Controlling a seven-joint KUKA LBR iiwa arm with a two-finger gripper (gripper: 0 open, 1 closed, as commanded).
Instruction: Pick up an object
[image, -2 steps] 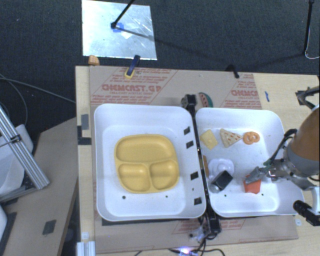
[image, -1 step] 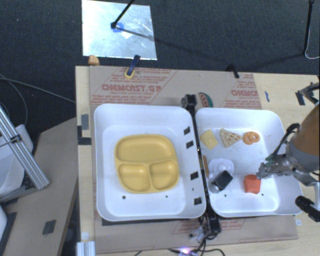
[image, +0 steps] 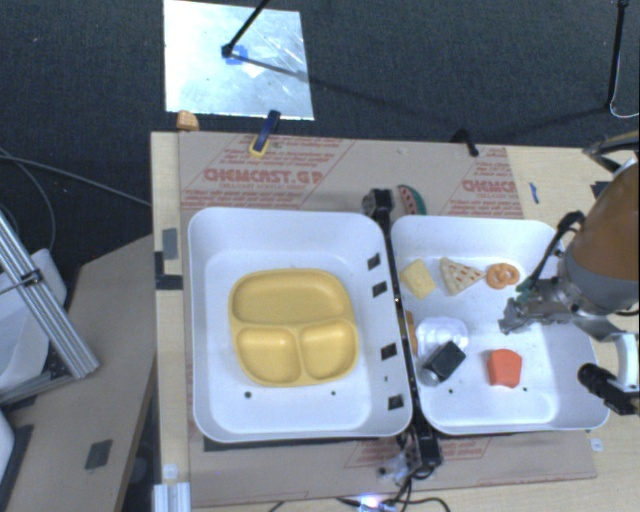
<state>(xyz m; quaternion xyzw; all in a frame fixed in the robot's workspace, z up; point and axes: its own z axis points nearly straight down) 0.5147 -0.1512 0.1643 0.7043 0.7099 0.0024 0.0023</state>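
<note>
The right bin (image: 540, 400) holds several small items. Along its far side lie a pale yellow block (image: 418, 279), a tan wedge (image: 460, 274) and an orange ring (image: 501, 274). Nearer the front are a white lump (image: 442, 329), a black piece (image: 445, 360) touching it, and an orange-red block (image: 505, 367). My gripper (image: 514, 316) hangs over the right half of this bin, just above the orange-red block and below the orange ring. It holds nothing that I can see.
The left bin (image: 210, 300) carries a yellow divided plate (image: 294, 325). The arm's orange band (image: 612, 235) and grey wrist cover the right bin's right edge. A dark clip (image: 380, 201) sits at the far end of the seam between the bins.
</note>
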